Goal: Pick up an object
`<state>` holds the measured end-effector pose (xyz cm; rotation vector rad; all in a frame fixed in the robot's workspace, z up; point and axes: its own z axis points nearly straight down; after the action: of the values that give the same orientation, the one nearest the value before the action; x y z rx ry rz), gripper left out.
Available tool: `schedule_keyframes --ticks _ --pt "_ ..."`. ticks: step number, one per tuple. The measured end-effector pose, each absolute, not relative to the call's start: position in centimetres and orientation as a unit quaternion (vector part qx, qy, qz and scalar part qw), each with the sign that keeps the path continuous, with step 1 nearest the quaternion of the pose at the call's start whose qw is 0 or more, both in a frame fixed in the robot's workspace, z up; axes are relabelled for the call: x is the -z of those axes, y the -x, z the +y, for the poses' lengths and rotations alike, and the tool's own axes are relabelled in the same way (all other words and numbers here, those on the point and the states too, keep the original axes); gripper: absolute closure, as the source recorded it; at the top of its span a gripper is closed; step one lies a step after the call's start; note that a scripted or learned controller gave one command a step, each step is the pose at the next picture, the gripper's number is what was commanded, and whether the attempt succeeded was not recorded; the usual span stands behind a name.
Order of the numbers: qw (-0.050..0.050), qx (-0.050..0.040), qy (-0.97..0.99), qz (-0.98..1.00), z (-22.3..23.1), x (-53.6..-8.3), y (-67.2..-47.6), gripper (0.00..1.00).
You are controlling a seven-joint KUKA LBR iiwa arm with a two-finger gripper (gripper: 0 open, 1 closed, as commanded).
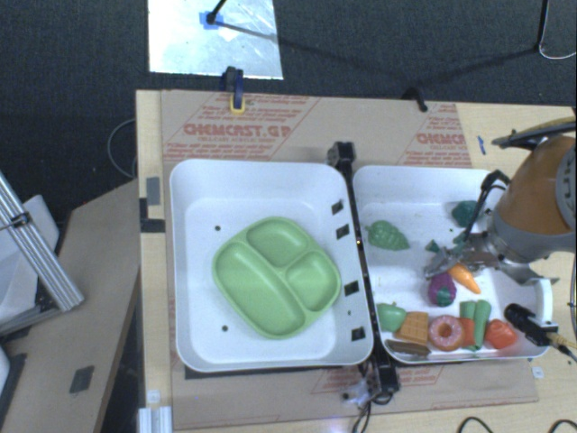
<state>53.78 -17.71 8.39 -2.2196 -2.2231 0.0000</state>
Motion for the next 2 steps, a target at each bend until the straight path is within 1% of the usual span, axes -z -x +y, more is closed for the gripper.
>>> schedule_keyframes --ticks 1,2 --pt "-0.001 0.0009 0.707 -0.708 -17.7 -9.5 -53.9 1.00" --pt "-0.002 0.0011 0.706 -0.708 -17.2 -14.0 -53.6 1.00"
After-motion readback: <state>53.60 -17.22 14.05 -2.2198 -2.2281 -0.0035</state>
